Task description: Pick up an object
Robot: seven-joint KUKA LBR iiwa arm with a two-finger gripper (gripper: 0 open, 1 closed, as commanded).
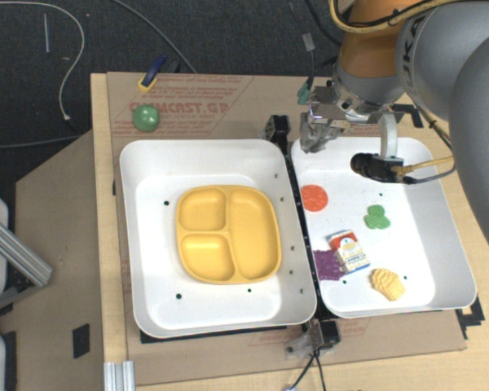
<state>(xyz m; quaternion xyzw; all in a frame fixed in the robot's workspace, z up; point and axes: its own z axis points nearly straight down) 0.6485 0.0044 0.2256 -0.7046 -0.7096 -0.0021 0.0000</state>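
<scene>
Pincer (pixel 314 137): I see it low over the far left corner of the right bin (pixel 444 235), close to the wall shared with the other bin. From here I cannot tell whether it is apart or together, and I see nothing held in it.
Arm (pixel 448 47): it comes in from the right, grey, with the orange band (pixel 375 47) right above the wrist.
Red disc (pixel 314 197): the nearest loose thing to the pincer, flat on the bin floor, just short of it and apart from it.
Green piece (pixel 376 217): mid-bin, to the right of the disc.
Small carton (pixel 348 249): white, red and blue, lying tilted, touching the purple piece (pixel 327 265) on its left.
Yellow piece (pixel 386 283): near the front edge, just beside the carton.
Left bin (pixel 147 218): I see a yellow divided plate (pixel 228 235) lying in its middle.
Green ball (pixel 147 118): outside both bins, on the cardboard sheet (pixel 228 96) beyond the left bin's far corner.
</scene>
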